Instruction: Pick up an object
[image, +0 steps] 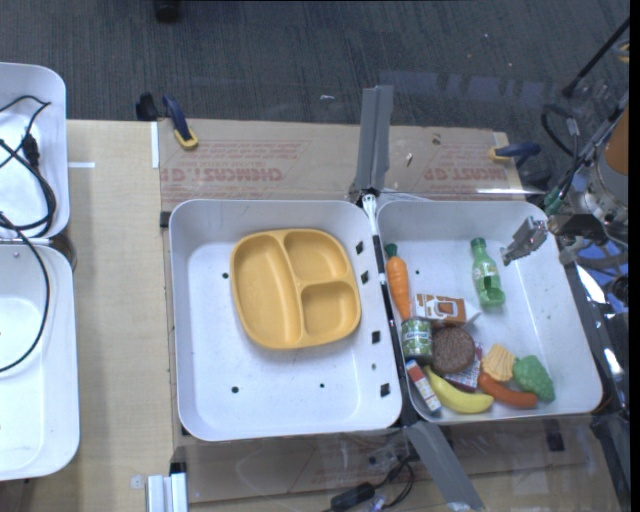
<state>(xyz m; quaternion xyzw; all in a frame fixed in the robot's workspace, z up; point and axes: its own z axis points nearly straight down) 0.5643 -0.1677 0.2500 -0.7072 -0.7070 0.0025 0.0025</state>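
From my station, left to right. Left bin (190, 330): one yellow divided plate (296, 288), lying flat. Right bin (560, 290): carrot (399, 287) along the left wall; green can (416, 338); brown round patty (454, 348); small carton (441, 308); banana (458, 394) at the front edge; green bottle (487, 272) lying apart, nearer the back; sausage (506, 392); broccoli (534, 378). Gripper (524, 242): above the right bin's far right corner, near the bottle, touching nothing I can see; how far open, I cannot tell. Bench (110, 300): pale wood, cardboard sheet (270, 165) behind the bins.
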